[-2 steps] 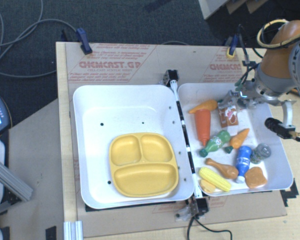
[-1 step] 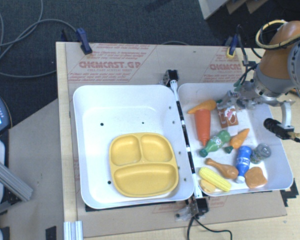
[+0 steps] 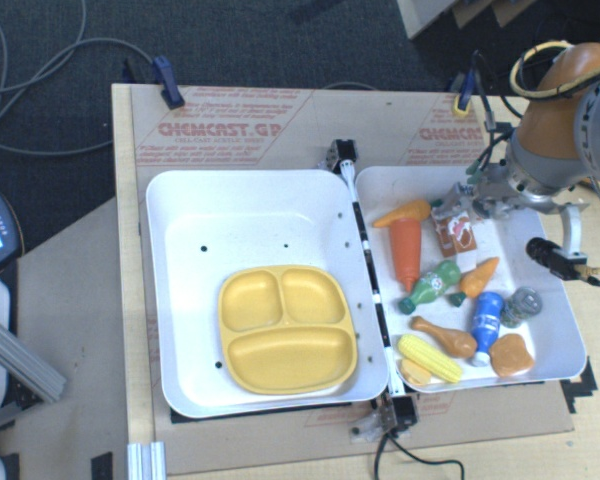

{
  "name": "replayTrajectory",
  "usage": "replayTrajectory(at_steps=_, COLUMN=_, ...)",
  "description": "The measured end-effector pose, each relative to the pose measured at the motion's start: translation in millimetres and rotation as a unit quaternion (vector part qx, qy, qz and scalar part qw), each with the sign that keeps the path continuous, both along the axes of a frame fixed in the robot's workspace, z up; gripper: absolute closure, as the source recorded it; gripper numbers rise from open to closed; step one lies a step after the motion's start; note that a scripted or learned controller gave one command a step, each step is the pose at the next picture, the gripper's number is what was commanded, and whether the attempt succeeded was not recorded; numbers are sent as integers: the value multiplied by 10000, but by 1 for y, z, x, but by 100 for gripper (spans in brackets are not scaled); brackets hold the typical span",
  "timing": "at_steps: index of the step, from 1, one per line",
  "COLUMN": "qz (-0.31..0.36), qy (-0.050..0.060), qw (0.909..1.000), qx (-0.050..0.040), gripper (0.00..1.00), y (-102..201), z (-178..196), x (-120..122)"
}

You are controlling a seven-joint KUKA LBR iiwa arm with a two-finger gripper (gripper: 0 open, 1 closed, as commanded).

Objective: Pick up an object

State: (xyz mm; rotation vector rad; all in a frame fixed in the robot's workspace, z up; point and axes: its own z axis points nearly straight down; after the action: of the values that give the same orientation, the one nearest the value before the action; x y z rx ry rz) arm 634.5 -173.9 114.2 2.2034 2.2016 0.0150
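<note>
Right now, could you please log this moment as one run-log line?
arm: over right bin | gripper: above red-brown packet, grasp unconfirmed | yellow tray: in left bin

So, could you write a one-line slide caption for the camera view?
Arm above right bin of toy food; yellow plate in left bin.

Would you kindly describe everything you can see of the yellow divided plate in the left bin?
The yellow plate looks like smooth plastic, a rounded rectangle with a raised rim. Ridges split it into three compartments: two smaller ones on the far side and one wide one on the near side. It lies flat and right way up on the floor of the left bin, in the near half, a little toward the right wall. All three compartments hold nothing.
</note>
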Motion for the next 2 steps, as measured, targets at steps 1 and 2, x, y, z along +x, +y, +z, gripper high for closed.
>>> replayTrajectory(at_steps=1, qz=0, qy=8, qw=10000, qx=1, gripper=0, y=0, z=0, x=-1)
replayTrajectory(at_steps=2, qz=-3, qy=12, qw=10000, qx=0, gripper=0, y=0, z=-1, x=-1)
